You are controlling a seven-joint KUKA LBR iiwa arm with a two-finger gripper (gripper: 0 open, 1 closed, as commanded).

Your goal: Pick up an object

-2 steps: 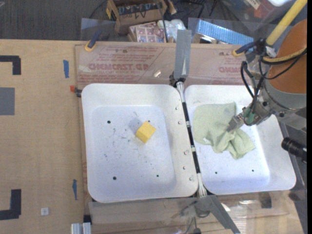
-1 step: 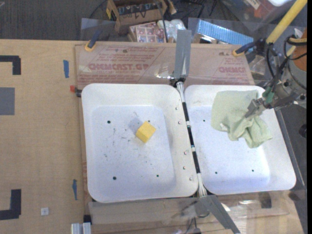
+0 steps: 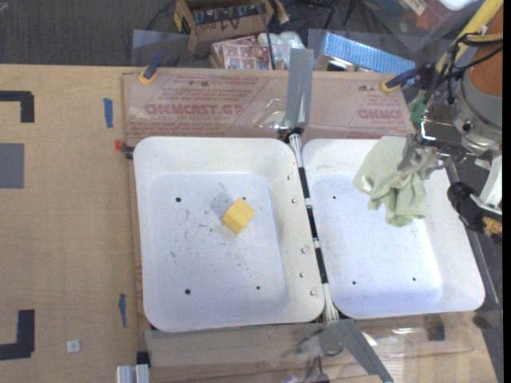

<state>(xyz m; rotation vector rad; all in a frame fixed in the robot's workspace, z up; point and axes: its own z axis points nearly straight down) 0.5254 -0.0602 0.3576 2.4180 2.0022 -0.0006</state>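
A pale green cloth (image 3: 390, 185) hangs bunched over the far part of the right bin (image 3: 447, 294). Its upper right corner is pinched between the fingers of my gripper (image 3: 416, 159), which is shut on it, and the rest droops down and to the left. A small yellow block (image 3: 238, 215) lies by itself near the middle of the left bin (image 3: 160, 294), far from the gripper.
A metal divider (image 3: 300, 94) stands behind the seam between the two bins. Cardboard sheeting (image 3: 207, 110) and clutter lie along the back. The arm and its cables (image 3: 479, 110) crowd the right bin's far right corner. Bare wooden bench (image 3: 64, 238) stretches to the left.
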